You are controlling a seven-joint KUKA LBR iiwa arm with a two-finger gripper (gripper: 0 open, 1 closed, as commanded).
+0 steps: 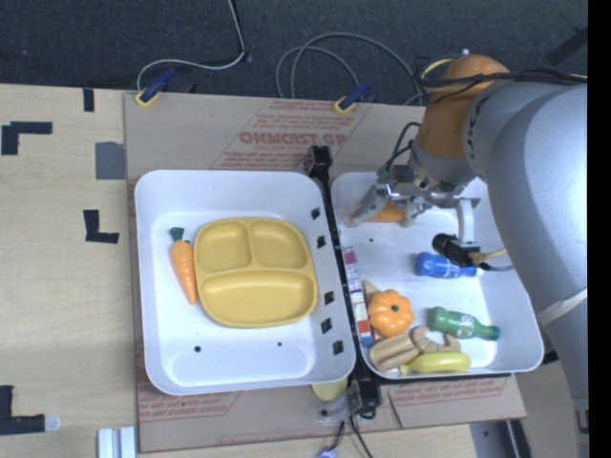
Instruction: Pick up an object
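My gripper (382,201) sits low in the right bin's (516,299) far corner, orange piece (389,214) right at my fingertips; can't tell if they're closed on it.

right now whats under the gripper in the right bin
An orange object lies below the gripper, partly covered, so its shape is unclear. Bare white bin floor surrounds it.

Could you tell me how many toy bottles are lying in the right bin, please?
2: a blue bottle mid-bin, and a green bottle nearer the front right corner, just above the banana. Others could be hidden under the arm.
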